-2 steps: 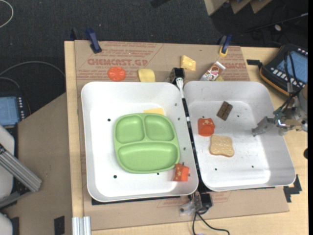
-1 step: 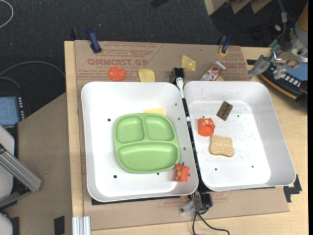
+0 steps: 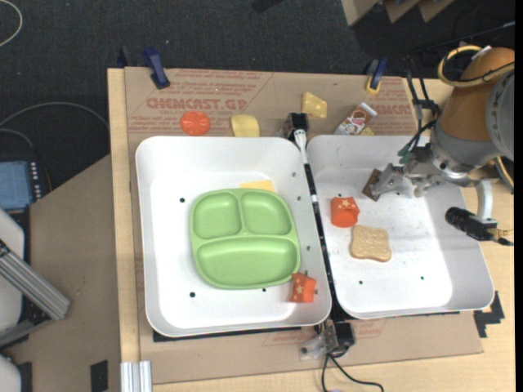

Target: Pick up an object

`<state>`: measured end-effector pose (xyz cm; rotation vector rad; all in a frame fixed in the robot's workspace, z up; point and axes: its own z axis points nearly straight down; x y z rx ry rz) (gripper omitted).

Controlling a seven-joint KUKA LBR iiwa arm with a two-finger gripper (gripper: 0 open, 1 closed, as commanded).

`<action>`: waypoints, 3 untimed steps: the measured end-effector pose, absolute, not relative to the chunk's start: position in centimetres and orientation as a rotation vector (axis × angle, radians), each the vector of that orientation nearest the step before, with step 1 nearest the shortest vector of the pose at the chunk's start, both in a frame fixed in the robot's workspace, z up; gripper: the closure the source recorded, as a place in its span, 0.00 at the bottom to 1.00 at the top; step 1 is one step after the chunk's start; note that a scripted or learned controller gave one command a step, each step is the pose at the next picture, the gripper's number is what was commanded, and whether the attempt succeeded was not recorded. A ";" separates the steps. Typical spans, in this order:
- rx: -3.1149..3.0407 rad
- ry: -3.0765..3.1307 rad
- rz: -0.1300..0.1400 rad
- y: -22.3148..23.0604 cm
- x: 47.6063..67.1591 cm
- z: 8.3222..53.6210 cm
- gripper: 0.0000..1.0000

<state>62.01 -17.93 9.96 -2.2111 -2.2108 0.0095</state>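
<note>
- Dark carpet surrounds the cardboard-topped table [image 3: 245,92], which carries two shallow white bins side by side, the left bin [image 3: 159,219] and the right bin [image 3: 445,284].
- Nearest the camera, a small orange-red block [image 3: 303,287] sits in the left bin's near right corner, just beside the green divided plate [image 3: 243,237].
- That plate lies flat in the middle of the left bin, with a pale yellow piece [image 3: 258,186] peeking out at its far edge.
- Over in the right bin, a tan toast-shaped piece [image 3: 371,243] lies flat near the middle.
- A red block [image 3: 344,211] rests just beyond the toast, close to the bin's left wall, apart from it.
- My tool [image 3: 384,183] hangs low over the far part of the right bin, right of the red block and not touching it; I cannot tell how far my fingers are spread, and I see nothing held between them.
- My grey arm with its orange band [image 3: 470,109] reaches in from the right.
- Farthest back, on the bare table beyond the bins, lie an orange round piece [image 3: 195,122], a yellow piece [image 3: 244,126], a yellow wedge [image 3: 315,104] and a small printed packet [image 3: 355,121].
- Two blue clamps [image 3: 155,66] grip the table's far edge.
</note>
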 end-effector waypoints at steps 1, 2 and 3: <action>-2.215 -2.218 0.003 -12.1 56.4 14.0 0.00; -2.220 -2.209 0.007 -14.3 47.4 8.2 0.00; -2.224 -2.237 -0.011 -15.1 61.6 8.6 0.00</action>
